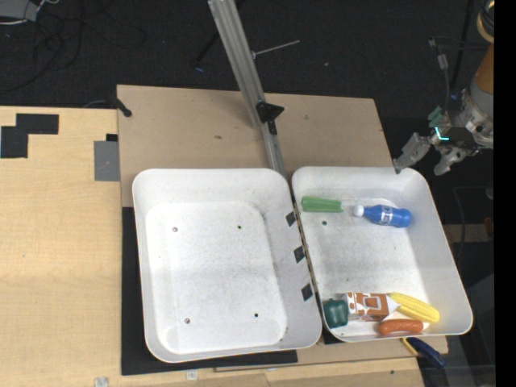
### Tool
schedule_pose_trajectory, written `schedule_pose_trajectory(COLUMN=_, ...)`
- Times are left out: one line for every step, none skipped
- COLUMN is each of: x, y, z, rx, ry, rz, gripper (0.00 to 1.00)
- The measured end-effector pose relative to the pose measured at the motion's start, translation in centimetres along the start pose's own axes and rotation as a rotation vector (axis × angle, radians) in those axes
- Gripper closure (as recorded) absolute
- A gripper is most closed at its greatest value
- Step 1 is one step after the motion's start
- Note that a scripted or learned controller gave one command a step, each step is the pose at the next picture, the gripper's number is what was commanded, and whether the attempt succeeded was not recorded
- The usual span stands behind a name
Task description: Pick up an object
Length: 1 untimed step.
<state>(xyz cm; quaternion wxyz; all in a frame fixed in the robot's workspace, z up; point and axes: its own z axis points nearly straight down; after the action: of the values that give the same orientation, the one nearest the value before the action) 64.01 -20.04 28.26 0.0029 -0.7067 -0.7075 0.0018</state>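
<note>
Claw (430,153): being held at the right edge of the frame, just beyond the upper right corner of the right bin (439,240); fingers are being kept spread apart, nothing is being gripped between them.
Arm (482,79): being seen entering at the upper right of the frame.
Blue bottle (385,214): lying on its side in the upper part of the right bin.
Green stick (322,205): lying just left of the bottle, end to end with it.
Lower right cluster: dark green piece (335,312), orange-and-white carton (368,305), yellow corn (414,306) and red sausage (400,326) are being seen lying close together along the bin's lower edge.
Left bin (153,216): being seen at the frame's centre left, on the table (56,240).
</note>
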Motion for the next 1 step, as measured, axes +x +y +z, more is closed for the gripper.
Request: schedule_pose_trajectory(x=0.06, y=0.08, z=-0.28, rx=-0.004, ry=-0.001, rz=-0.004, gripper=0.0)
